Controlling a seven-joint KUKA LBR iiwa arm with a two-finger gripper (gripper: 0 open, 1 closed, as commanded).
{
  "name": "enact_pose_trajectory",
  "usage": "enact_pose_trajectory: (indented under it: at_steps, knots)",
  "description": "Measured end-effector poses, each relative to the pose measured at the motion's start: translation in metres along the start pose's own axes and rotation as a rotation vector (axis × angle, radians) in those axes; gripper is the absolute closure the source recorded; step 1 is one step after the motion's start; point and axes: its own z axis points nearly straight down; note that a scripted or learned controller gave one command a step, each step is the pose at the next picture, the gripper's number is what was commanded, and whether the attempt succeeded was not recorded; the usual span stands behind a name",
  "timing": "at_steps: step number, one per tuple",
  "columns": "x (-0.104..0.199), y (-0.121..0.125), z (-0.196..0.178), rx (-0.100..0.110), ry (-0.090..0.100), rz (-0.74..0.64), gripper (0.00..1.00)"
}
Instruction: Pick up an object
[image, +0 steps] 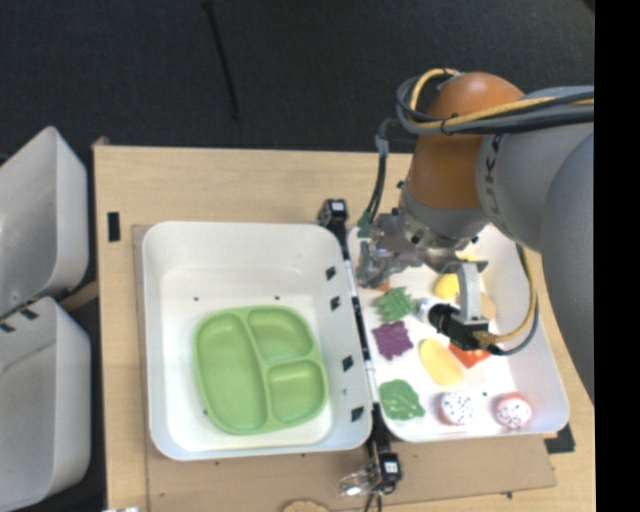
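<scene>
My gripper (376, 266) hangs over the upper left part of the right bin (535, 375), close to the wall between the two bins. Just below it lies a green leafy toy (394, 303), and under that a purple toy (392, 340). Further objects in this bin are a yellow piece (438, 361), an orange-red piece (470, 352), a second green toy (401, 399), a white speckled ball (457, 407) and a pink speckled ball (512, 411). Another yellow piece (446, 285) is partly hidden by the wrist. I see nothing held in the gripper.
The left bin (170, 260) holds a green divided tray (262, 368). Cables loop from the wrist over the right bin's middle (520, 325). The arm's bulk covers the right bin's far side. Wooden bench edges surround both bins.
</scene>
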Motion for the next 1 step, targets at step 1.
enact_pose_trajectory:
  at_steps: [1]
  knots:
    - [-0.0042,-0.0103,-0.012,0.001,0.002,-0.001,1.0]
